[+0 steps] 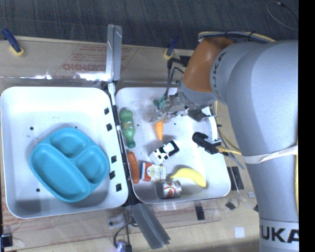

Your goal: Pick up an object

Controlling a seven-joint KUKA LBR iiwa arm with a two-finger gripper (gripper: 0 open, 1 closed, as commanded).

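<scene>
Overhead, the grey arm (257, 119) with its orange band (202, 67) reached in from the right of the frame and hung over the upper part of the right bin (139, 96). Its gripper (165, 108) sat low near the middle of the frame, close above the upper end of a small orange carrot (159, 129). Whether the tool was open or closed, and whether it had hold of anything, could not be told: the tip was small and tangled with dark hardware. The carrot lay on the bin floor, pointing down the frame. To its left a green bottle (127, 126) lay along the bin's left wall. Below the carrot rested a black-and-white toy (165, 150), then a white carton (153, 171) with an orange stick-shaped item (133, 166) just beside it on the left. A yellow banana (189, 176) lay in the lower right of that bin, with a red-and-white can (169, 189) just below it. In the left bin (21, 101), a blue divided plate (68, 163) lay in the lower middle.
</scene>
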